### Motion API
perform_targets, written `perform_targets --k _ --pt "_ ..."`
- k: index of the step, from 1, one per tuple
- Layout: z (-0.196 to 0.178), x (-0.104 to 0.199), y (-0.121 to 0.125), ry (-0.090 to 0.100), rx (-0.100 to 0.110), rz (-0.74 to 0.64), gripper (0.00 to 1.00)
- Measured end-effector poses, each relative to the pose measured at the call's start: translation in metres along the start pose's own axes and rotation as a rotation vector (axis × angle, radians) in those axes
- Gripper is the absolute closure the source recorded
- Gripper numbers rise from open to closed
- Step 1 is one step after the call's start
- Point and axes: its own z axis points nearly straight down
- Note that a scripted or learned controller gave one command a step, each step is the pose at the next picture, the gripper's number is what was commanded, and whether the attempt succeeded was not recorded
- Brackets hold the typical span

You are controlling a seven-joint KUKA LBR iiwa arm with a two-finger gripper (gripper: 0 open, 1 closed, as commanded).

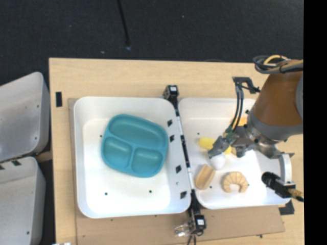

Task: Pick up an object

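Camera view: the gripper (220,148) is low in the right bin (204,111), reached in from the right, its tip among the small food items.
Gripper state: I cannot tell whether it is released or clenched; the tip is small and blurred against the items.
Progress: judged early or mid-attempt; nothing is visibly lifted, every item appears to lie on the bin floor, so the grasp and the lift are left.
Likely target: a small white egg-shaped object (218,161) touching or just below the tip; a yellow piece (206,143) lies just beside the tip, toward the left bin (87,188).
Other items: a bread roll (204,177) below and slightly left of the tip; a croissant (235,182) below and slightly right.
Orientation: the white object looks roundish, no clear long axis; the bread roll's long axis runs diagonally, upper end tilted toward the gripper.
Left bin: a teal divided plate (135,145), well apart from the gripper.
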Motion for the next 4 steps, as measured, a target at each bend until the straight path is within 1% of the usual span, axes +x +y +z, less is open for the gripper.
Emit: perform_targets --k 1,2,3,4 --pt "0.044 -0.004 -0.004 0.001 0.003 0.001 0.00" --pt "0.098 -0.009 0.005 0.001 0.003 0.002 0.00" --pt "0.085 -0.010 0.006 0.001 -0.003 0.011 1.00" --pt "0.021 -0.015 0.011 -0.001 -0.009 -0.004 1.00"
